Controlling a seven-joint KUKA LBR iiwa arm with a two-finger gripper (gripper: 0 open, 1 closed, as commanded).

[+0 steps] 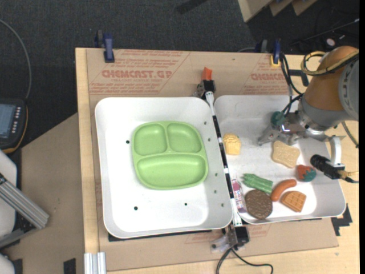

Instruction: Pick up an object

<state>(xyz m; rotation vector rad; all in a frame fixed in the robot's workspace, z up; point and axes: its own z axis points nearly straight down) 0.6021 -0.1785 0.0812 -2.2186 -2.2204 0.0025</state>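
Observation:
My gripper point(272, 131) hangs over the back middle of the right bin point(251, 110), reaching in from the right under the orange-banded wrist point(331, 90). Just below it lies a tan bread slice point(285, 153), very close to the gripper. A yellow block point(231, 144) rests to the left near the bin's wall. Toward the front lie a green vegetable point(258, 182), a round brown patty point(258, 204), an orange sausage point(283, 189) and a waffle piece point(293, 201). A small red and teal item point(305, 173) sits right of the bread.
The left bin point(114, 198) holds a green divided plate point(169, 154). A clamp point(207, 84) stands at the back between the bins. A thin pink packet point(235, 188) leans on the right bin's left wall. A black part point(324, 166) juts over the right side.

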